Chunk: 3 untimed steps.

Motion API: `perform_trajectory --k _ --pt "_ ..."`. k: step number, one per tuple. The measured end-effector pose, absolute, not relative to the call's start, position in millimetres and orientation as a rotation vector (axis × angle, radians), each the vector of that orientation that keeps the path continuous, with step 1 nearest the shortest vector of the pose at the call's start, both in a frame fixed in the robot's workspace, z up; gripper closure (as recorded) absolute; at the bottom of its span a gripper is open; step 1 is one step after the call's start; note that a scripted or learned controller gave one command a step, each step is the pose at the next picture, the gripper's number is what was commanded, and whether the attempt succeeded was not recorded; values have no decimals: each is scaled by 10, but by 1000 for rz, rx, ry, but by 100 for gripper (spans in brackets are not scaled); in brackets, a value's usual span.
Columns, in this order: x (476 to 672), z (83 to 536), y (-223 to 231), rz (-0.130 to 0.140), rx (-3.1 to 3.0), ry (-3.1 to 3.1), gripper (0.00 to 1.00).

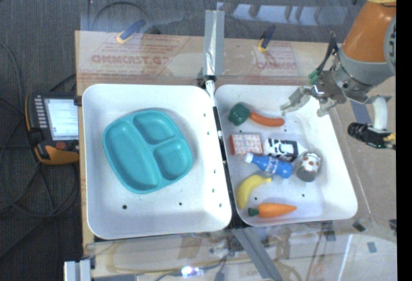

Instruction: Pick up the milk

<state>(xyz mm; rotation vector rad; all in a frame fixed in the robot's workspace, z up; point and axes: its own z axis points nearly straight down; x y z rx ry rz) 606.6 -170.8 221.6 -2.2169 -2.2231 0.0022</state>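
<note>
The two-finger metal hand (308, 100) hangs spread wide above the right white bin's (340, 164) far corner, holding and touching nothing. Below and slightly left of it lies the small black-and-white milk carton (283, 147) on its side, with a long orange carrot (266, 120) between them, nearer the hand.

The arm (373, 35) is running off the picture's right edge, so its upper part is not showing. The print on the small red-and-white packet (246, 143) is coming out too small to read. The round grey thing (308, 167) beside the blue bottle (270, 165) is looking too blurred to identify
</note>
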Motion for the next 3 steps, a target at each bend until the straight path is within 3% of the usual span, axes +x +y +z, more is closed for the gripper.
perform_trajectory --k 1,2,3 --pt "5820 1237 -1722 -15 -2052 -2396 0" --pt "5752 1092 -1712 -43 -2050 -2430 0" --pt "5510 2122 -1952 2 -1722 -2631 0"
